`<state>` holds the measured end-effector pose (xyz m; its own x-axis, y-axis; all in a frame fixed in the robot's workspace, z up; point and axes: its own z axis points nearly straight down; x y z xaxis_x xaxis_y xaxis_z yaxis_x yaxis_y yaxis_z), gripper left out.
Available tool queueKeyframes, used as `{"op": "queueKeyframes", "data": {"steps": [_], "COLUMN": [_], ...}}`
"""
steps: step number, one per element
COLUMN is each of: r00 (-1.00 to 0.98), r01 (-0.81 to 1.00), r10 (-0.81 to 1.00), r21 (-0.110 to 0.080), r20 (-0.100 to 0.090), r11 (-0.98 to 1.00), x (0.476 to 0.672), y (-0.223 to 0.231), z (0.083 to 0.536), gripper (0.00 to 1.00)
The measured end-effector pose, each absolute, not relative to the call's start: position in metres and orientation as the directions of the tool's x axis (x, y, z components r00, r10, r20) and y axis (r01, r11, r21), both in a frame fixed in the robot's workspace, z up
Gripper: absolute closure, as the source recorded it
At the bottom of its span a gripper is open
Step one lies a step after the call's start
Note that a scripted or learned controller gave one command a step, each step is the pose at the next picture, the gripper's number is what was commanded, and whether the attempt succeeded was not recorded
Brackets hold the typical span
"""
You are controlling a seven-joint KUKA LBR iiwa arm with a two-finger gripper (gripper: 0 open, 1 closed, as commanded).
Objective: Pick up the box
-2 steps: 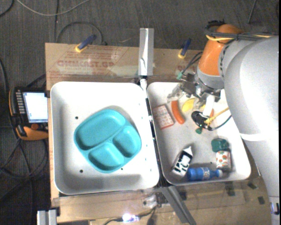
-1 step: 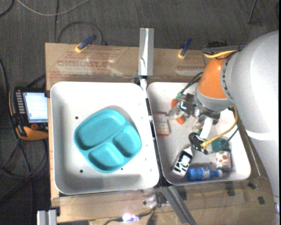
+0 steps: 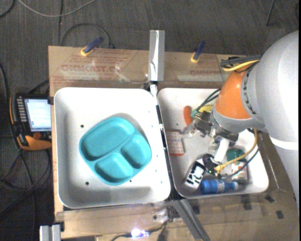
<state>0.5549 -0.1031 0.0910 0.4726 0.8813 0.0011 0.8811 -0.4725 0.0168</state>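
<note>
I saw the box (image 3: 176,143) as a small flat carton, pale with reddish print, lying flat on the floor of the right bin (image 3: 180,185), just beside that bin's left wall. Its long side ran along the wall, about mid-way down the bin. It lay on its own, apart from the cluttered items at the bin's near right corner; print was too small to read.

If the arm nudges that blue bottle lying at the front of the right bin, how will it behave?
The blue bottle lies on its side and looks round, so it would probably roll. Neighbouring clutter and the right bin wall may stop it quickly. It looks like smooth plastic, so possibly slippery.
</note>
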Motion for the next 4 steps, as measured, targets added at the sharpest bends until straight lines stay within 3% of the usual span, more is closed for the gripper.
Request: {"op": "queueKeyframes", "data": {"steps": [1, 2, 3, 4], "r00": [0.580, 0.579, 0.815, 0.815], "r01": [0.815, 0.816, 0.580, 0.579], "r10": [0.815, 0.816, 0.580, 0.579], "r21": [-0.002, -0.005, -0.003, -0.002], "r20": [-0.004, -0.007, -0.006, -0.007], "r11": [-0.580, -0.579, -0.815, -0.815], "x": [0.549, 0.549, 0.564, 0.564], "y": [-0.093, -0.092, -0.019, -0.019], "z": [0.183, 0.191, 0.182, 0.182], "gripper": [0.00, 1.00, 1.00, 0.00]}}
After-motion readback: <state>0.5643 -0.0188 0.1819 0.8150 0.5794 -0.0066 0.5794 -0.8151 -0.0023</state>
